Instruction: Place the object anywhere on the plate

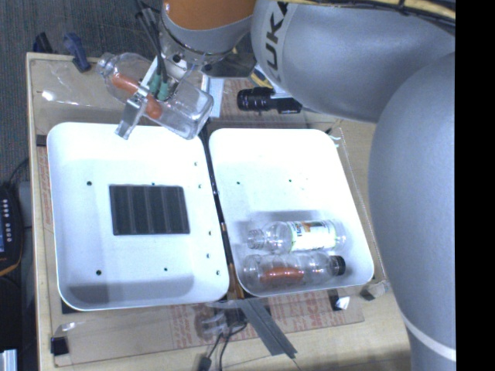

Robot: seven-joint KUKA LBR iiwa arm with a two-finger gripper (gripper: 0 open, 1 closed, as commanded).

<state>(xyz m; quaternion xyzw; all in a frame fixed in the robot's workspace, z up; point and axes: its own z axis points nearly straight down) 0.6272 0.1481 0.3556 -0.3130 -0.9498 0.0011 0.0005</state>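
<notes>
Gripper (147,99) seemingly clamped on a clear bottle (158,99); dark plate (149,209) well below the jaws, in left bin (69,207).

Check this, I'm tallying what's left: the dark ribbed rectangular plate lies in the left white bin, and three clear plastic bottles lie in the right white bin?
Two, not three: the camera view shows a white-labelled clear plastic bottle and a red-filled one in the right white bin. The dark ribbed rectangular plate does lie in the left white bin.
</notes>
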